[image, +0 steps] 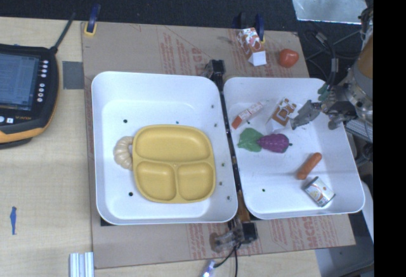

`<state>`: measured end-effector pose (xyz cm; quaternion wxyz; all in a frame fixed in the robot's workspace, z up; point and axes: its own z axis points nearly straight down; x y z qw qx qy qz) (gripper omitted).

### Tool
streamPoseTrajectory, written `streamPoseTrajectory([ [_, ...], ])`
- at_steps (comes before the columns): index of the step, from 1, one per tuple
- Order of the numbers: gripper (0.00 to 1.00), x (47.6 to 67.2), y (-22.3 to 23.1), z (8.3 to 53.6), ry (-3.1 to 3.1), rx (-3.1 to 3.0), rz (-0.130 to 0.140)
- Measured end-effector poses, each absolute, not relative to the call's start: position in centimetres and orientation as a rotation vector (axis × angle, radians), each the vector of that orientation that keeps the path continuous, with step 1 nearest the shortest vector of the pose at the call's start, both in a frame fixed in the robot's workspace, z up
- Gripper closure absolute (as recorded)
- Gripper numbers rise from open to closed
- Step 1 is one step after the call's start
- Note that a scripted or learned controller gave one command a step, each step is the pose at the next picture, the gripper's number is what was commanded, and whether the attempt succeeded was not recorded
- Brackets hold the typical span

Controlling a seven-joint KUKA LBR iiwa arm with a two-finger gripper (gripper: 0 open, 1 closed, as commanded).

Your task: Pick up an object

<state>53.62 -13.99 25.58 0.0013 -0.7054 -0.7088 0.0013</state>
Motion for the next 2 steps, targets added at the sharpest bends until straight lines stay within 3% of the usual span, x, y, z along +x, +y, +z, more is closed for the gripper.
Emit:
streamPoseTrajectory([
  [1,0.0,59.8,-14.0,13.6,-2.226,-2.211,0.008],
  [2,0.0,65.5,-16.7,9.1,-2.224,-2.214,0.004],
])
